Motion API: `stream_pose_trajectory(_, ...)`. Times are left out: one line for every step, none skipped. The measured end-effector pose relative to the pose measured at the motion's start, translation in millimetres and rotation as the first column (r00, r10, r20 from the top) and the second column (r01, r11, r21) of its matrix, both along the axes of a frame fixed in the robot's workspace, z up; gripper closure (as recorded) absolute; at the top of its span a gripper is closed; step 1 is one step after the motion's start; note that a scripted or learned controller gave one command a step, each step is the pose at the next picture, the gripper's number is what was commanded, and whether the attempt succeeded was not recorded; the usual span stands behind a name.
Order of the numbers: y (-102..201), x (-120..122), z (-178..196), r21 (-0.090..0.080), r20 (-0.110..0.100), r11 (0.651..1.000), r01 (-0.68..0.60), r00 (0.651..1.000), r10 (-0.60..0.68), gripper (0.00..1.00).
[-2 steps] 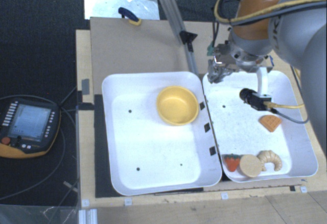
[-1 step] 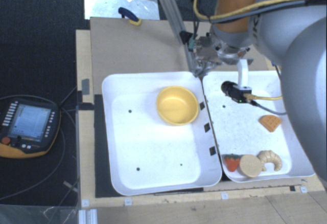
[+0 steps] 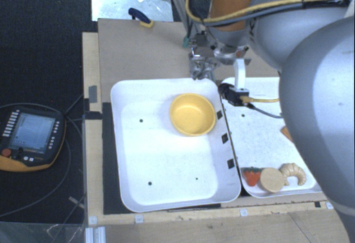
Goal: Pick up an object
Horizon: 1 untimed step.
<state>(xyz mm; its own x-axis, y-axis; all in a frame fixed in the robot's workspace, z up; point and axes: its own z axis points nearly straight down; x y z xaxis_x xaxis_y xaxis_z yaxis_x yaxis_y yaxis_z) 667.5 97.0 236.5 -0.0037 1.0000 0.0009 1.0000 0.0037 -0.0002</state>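
Note:
A yellow bowl (image 3: 192,115) sits upright in the left bin (image 3: 138,181), near its far right corner. My gripper (image 3: 201,71) hangs above the far rim of that bin, just behind the bowl and apart from it. Nothing shows between its fingers. In the right bin (image 3: 260,131), at the near end, lie a small red object (image 3: 252,176), a round tan disc (image 3: 272,180) and a pale croissant-shaped object (image 3: 294,173). An orange object (image 3: 287,133) peeks out from under the arm at that bin's right side.
The large grey arm covers much of the right bin. A black cable and yellow connector (image 3: 238,96) hang over the divider between the bins. A teach pendant (image 3: 29,136) lies on the floor at the left. A blue-yellow clamp (image 3: 140,16) sits on the bench's far edge.

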Motion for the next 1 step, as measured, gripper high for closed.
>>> stream_pose_trajectory(-2.1,0.3,0.8,-0.001,0.001,1.0,0.003,1.0,-0.003,0.0)
